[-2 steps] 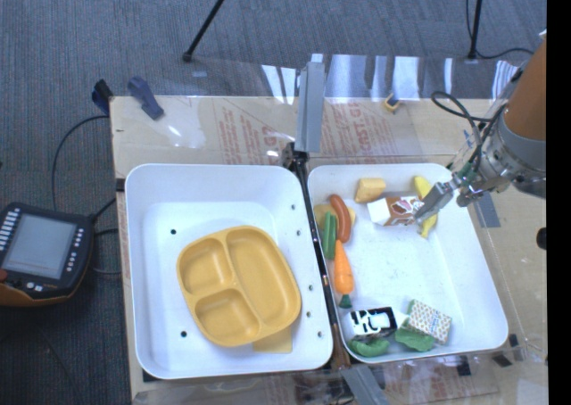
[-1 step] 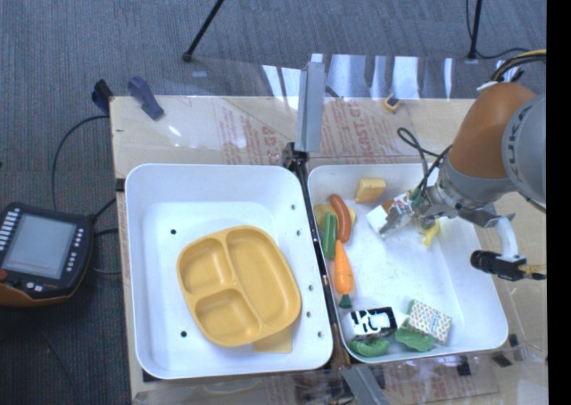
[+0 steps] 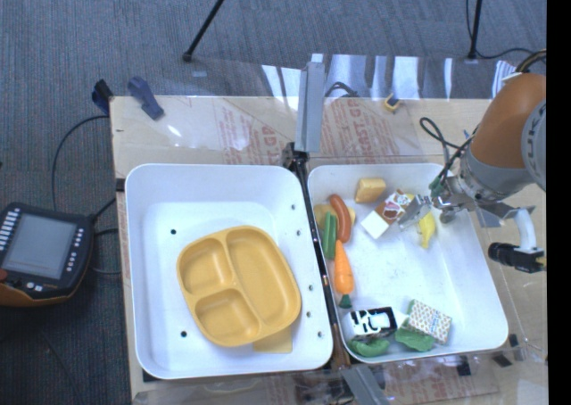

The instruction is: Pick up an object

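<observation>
The right bin [image 3: 446, 283] holds several toy foods. My gripper [image 3: 422, 215] is low over its upper right part, reaching in from the right under the orange-banded wrist [image 3: 508, 131]. It sits between a small red and white box [image 3: 393, 208] on its left and a yellow banana [image 3: 428, 231] just below it. I see nothing clearly held. A white block [image 3: 375, 226] lies beside the box, and a yellow block [image 3: 370, 189] rests near the back wall.
Along the right bin's left side lie a sausage [image 3: 341, 216], a green pickle [image 3: 330, 236] and a carrot [image 3: 343, 269]. At the front are a black and white item [image 3: 372, 318], green leaves [image 3: 395, 341] and a patterned box [image 3: 429, 321]. The left bin [image 3: 156, 216] holds a yellow divided plate [image 3: 238, 285].
</observation>
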Available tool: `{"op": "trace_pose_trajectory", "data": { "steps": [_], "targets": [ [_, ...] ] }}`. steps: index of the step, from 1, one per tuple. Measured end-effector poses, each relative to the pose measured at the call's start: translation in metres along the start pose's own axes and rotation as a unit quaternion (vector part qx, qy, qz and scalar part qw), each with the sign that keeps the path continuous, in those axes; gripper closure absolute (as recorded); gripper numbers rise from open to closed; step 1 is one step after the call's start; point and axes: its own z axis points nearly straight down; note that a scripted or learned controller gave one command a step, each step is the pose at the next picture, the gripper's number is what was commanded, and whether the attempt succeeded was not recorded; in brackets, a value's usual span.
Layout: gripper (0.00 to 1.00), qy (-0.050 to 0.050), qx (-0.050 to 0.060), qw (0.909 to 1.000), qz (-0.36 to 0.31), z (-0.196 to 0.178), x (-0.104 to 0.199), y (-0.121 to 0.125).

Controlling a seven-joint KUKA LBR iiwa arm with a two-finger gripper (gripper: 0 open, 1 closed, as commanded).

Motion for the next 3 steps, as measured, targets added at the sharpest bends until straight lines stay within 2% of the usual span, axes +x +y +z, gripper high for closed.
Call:
{"op": "trace_pose_trajectory", "data": {
  "steps": [1,2,3],
  "targets": [
    [0.0,-0.001,-0.002,0.988,-0.154,-0.06,0.017,0.015],
    [0.0,0.002,-0.002,0.9633,-0.268,0.02,0.01,-0.008],
    [0.0,0.002,0.002,0.9856,-0.169,0.024,0.026,0.023]
  ]
}}
